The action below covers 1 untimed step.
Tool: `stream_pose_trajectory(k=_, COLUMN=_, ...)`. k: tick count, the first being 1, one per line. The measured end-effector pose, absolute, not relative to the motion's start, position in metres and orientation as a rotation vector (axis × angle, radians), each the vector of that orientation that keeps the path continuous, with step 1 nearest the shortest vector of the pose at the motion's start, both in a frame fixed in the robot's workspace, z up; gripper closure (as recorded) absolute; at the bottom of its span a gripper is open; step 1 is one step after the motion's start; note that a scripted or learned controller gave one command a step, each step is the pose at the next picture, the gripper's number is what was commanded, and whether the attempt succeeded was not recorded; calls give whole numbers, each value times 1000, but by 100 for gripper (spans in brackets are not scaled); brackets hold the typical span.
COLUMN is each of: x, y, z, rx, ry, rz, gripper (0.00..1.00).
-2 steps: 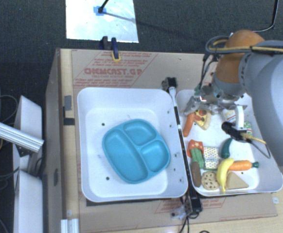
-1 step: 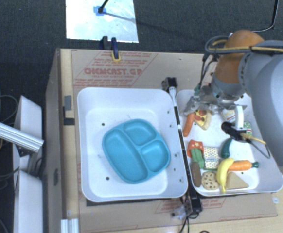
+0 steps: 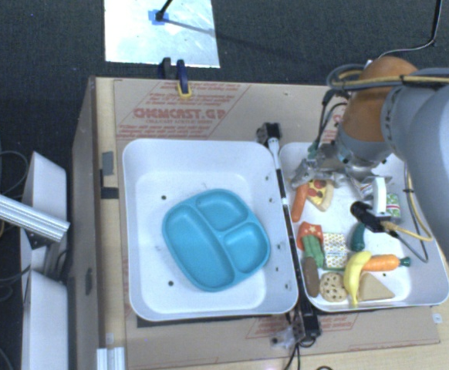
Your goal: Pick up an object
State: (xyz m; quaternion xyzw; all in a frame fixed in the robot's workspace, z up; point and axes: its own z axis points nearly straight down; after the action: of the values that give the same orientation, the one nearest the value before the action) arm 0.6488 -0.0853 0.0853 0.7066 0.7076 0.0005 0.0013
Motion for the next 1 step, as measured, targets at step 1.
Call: stream_pose_trajectory(k=1, x=643, y=-84, z=85, rx=2218, ry=2220, rz=2, gripper=0)
